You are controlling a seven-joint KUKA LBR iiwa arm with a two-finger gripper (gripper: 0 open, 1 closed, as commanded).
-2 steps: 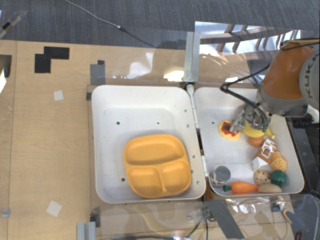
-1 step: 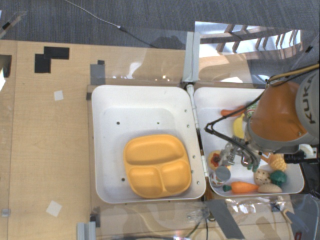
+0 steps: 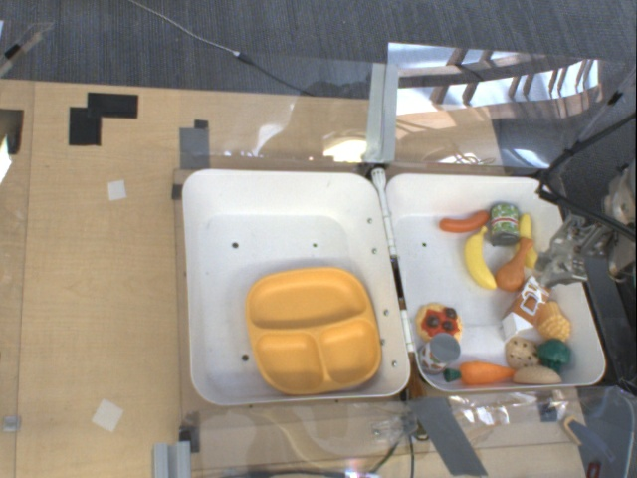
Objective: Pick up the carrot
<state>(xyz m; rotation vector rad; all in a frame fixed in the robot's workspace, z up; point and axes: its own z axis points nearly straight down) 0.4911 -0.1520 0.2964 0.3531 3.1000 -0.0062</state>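
Observation:
The carrot (image 3: 486,372) is orange with a small green top. It lies flat along the near wall of the right bin (image 3: 418,207), pointing right. It sits between a grey cup (image 3: 441,351) and a beige piece (image 3: 537,375). My gripper (image 3: 557,259) hangs over the right side of that bin, well behind the carrot. It is next to a brown drumstick (image 3: 516,264) and above a white carton (image 3: 528,303). Nothing shows in its grasp.
The right bin also holds a banana (image 3: 479,262), a red sausage (image 3: 464,223), a green can (image 3: 505,223), a small pizza (image 3: 439,320), a speckled ball (image 3: 520,351), a corn piece (image 3: 552,321) and broccoli (image 3: 555,355). The left bin (image 3: 229,217) holds a yellow divided plate (image 3: 313,329).

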